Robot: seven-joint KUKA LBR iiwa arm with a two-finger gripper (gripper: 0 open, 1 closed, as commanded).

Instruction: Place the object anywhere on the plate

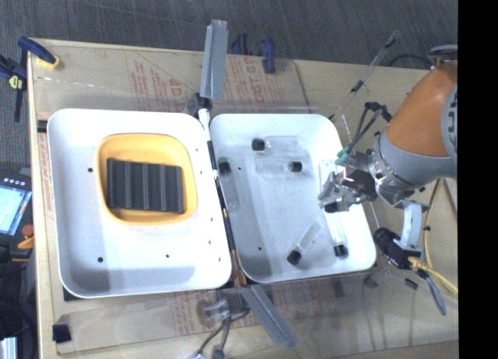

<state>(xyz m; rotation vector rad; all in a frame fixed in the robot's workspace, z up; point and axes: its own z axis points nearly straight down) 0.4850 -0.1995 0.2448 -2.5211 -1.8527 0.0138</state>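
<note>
**End effector low at the right bin's right edge, vials scattered, plate waiting in the left bin**

End effector (336,194) sits over the right edge of the right bin (268,268), low among clutter of cable and bracket. Whether it is wide, narrow or holding anything I cannot tell; its tip is too small and tangled to read.

The likely objects are clear vials with black caps lying in the right bin: one (340,237) just below the end effector by the right wall, one (303,243) toward the bin's near edge, two near the far edge (274,146) and (292,167), and a black cap (224,168) beside the left wall. The plate (148,147), yellow-rimmed with a dark ribbed centre, lies in the left bin (78,264), well apart from all of them.

To do this step well, I judge the arm should pick the vial nearest it, close across the tube's width rather than along it, and lift straight before crossing the wall between the bins. Clear, round tubes will probably roll or slip.

Both bins rest on a light wooden table (117,69) with clamps at its far edge; dark carpet lies beyond, and a small screen (12,205) glows off its left edge.
</note>
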